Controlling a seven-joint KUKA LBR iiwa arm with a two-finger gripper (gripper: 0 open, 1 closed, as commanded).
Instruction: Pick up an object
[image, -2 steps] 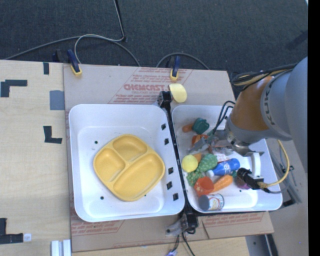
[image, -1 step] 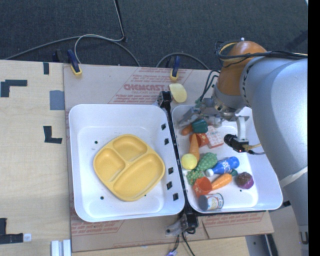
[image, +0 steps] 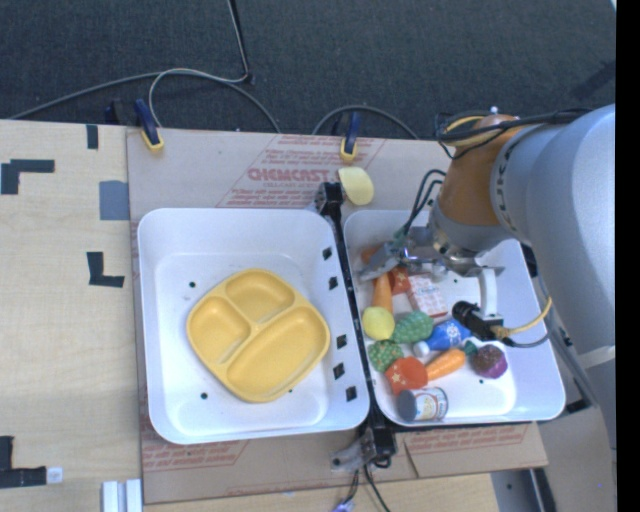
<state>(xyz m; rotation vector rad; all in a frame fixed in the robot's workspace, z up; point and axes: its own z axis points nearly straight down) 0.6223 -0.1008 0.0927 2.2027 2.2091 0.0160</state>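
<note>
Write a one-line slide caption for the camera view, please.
KUKA arm reaches into the right bin of toy food; yellow divided plate lies in the left bin.

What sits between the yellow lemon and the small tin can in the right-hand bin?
In the camera view, between the lemon and the tin can lie a bumpy green vegetable and a red tomato, packed close together in the right bin.

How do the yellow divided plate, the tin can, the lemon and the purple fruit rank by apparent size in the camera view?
Largest to smallest:
1. yellow divided plate, by far
2. tin can
3. lemon and purple fruit: these look about alike, so I won't rank them.
</note>
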